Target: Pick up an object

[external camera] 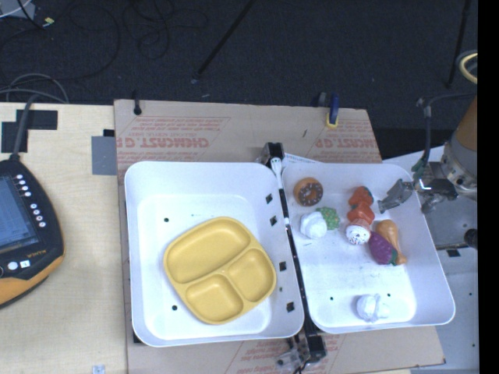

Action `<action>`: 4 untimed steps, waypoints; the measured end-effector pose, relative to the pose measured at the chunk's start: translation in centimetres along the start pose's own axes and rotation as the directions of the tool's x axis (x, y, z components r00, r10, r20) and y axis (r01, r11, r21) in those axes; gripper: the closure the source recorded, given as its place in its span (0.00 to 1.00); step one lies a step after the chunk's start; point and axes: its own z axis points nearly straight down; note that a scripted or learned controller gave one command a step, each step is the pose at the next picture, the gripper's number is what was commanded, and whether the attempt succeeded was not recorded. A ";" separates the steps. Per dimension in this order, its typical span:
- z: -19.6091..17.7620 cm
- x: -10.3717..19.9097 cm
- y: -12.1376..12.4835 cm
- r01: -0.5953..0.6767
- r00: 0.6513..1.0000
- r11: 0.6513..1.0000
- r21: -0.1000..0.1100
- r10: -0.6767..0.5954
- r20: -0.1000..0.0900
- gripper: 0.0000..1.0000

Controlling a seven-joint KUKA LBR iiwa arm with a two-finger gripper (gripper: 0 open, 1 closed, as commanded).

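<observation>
- Gripper (407, 194): at the right bin's (437, 287) upper right rim, reaching in from the right; fingers spread apart, nothing between them
- Red-orange toy (360, 203): nearest item to the fingers, just to their left, apart from them, lying on the bin floor
- Orange toy (389, 234) and purple toy (380, 248): touching each other, below the fingers, near the right wall
- White ball with dots (357, 234): just below the red-orange toy
- Brown doughnut (309, 192): upper left of the right bin
- White-and-green toy (318, 223): beneath the doughnut, by the divider
- White lump (369, 308): near the bin's front edge, well apart from the rest
- Yellow divided plate (219, 268): in the left bin (156, 193), three compartments
- Handheld controller (23, 228): on the bench at far left
</observation>
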 end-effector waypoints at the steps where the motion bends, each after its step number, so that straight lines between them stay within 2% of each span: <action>1: 13.7 0.3 2.8 0.005 1.000 1.000 0.002 -0.005 -0.001 0.00; 2: 10.4 9.5 -2.0 0.005 1.000 1.000 0.003 -0.005 -0.005 0.00; 3: 13.1 2.7 -3.7 -0.004 1.000 1.000 0.003 0.004 0.001 0.00; 4: 11.9 2.6 -3.6 -0.008 1.000 1.000 0.001 0.008 0.000 1.00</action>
